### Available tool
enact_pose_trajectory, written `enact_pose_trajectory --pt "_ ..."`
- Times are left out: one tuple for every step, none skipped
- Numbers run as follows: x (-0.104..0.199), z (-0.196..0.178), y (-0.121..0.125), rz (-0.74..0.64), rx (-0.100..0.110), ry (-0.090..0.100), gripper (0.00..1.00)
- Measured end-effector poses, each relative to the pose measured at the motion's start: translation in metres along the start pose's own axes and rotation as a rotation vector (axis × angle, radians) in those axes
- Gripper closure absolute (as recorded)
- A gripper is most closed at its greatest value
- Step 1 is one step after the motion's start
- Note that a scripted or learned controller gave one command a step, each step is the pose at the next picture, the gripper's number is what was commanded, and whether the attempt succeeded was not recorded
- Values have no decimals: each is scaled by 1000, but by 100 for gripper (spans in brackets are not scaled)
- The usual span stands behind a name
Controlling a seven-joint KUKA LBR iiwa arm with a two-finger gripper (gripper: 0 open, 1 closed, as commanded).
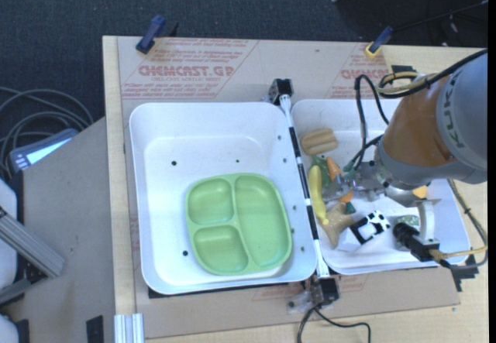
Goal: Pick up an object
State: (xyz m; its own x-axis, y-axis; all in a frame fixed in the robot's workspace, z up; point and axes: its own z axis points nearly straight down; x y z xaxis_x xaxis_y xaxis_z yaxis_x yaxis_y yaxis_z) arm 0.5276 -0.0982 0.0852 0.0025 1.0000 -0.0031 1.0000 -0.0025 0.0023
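Camera view: banana lies in right bin hard against the wall shared w/ left bin, long axis running far-to-near along that wall. Prob light toy plastic, stiff, smooth & a bit slippery; best pinched across its narrow mid-section. Gripper sits low just beside it among small clutter; can't tell its state.

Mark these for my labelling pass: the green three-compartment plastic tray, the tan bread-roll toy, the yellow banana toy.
green three-compartment plastic tray [239,223]: camera view, centre ridge.
tan bread-roll toy [318,140]: camera view, top middle.
yellow banana toy [316,194]: camera view, mid-length.
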Motion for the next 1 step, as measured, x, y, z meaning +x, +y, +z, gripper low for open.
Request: enact_pose_trajectory --pt "1 -9 0 -1 0 1 100"
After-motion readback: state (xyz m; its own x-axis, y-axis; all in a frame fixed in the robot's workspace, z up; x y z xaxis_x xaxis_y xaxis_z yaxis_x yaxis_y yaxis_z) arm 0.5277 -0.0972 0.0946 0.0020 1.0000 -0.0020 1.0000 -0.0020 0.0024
